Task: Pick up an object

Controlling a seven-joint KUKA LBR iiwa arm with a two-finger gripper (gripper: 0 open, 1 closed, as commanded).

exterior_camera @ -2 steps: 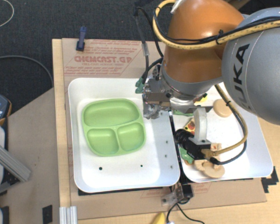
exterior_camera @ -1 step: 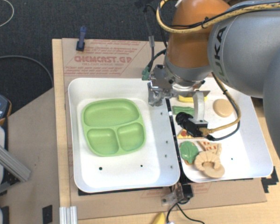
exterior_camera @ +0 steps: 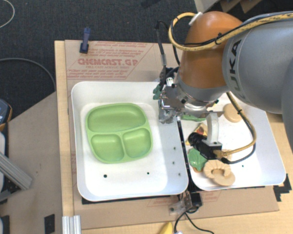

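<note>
Tan ring (exterior_camera: 219,172) lies at front of right bin (exterior_camera: 263,145), w/ a green piece (exterior_camera: 198,160) touching its left side. Both are nearer the front than the pincer (exterior_camera: 167,115), which hangs over the wall btwn the bins. Pincer's state: can't tell, the arm (exterior_camera: 244,57) hides it. Beige round piece (exterior_camera: 231,112) sits farther back in right bin. Green divided plate (exterior_camera: 118,131) lies mid left bin (exterior_camera: 136,179).
</note>
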